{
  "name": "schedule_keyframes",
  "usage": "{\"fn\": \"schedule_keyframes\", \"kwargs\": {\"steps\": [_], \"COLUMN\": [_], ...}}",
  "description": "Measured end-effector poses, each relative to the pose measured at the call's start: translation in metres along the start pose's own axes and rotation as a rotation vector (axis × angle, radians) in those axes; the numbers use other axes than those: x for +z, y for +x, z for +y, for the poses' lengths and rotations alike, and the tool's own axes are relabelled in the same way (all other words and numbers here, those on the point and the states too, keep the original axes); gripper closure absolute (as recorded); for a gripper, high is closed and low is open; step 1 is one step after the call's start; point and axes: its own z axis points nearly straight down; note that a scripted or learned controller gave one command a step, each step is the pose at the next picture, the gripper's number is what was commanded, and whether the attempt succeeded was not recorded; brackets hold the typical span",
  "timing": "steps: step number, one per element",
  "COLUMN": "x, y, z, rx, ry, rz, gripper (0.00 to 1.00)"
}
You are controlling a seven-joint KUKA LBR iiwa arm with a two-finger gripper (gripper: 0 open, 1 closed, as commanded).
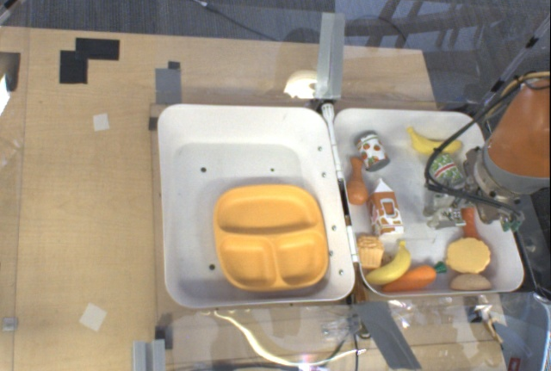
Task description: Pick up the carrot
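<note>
Carrot [416,278] lies at the right bin's [514,275] front edge; the jaws' [446,214] state is unclear.

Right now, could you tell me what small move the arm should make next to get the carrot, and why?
Probably shift the tool toward the near rim of the right bin. The carrot lies there beside a banana, apart from the tool, which sits over the bin's right side.

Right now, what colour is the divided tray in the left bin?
The divided tray is yellow-orange, plain with no pattern, as the camera view shows.
</note>
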Motion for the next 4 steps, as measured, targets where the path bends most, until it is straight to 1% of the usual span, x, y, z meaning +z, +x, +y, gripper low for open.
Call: {"fn": "schedule_keyframes", "kwargs": {"steps": [1,2,3,4], "x": [-0.013,-0.098,-0.045,-0.136], "y": [0.034,0.007,0.037,0.014], "z": [-0.015,-0.016,-0.013,-0.016], "rx": [-0.330,-0.571,-0.729,-0.896], "ry": [-0.008,-0.008,-0.015,-0.009], "rz": [0.015,0.009,0.015,0.008], "gripper": [1.00,1.00,1.00,1.00]}}
